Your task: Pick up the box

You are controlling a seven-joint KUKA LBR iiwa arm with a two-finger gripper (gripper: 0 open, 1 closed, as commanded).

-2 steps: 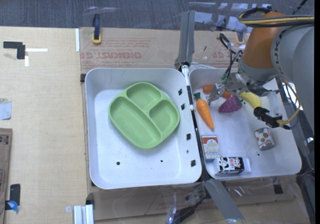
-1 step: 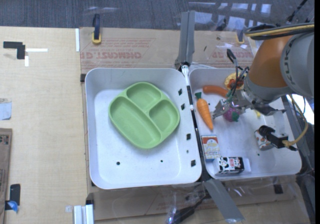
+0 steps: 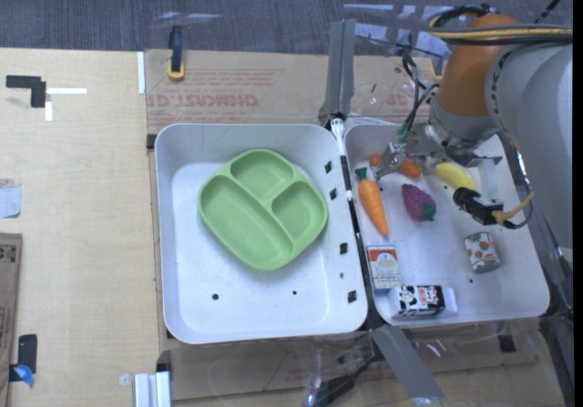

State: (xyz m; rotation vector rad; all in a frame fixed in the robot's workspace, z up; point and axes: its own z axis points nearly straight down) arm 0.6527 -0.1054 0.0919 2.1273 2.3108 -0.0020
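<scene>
A small white and orange box lies flat near the front left of the right bin. Beside it, at the bin's front wall, lies a black and white carton. My gripper hangs low over the back left of that bin, well behind both boxes. It is next to the top of a carrot and a small orange item. Nothing shows in its grasp.
The right bin also holds a purple bunch of grapes, a banana partly under the arm, and a small can. A green divided plate lies in the left bin. The arm covers the right bin's back right.
</scene>
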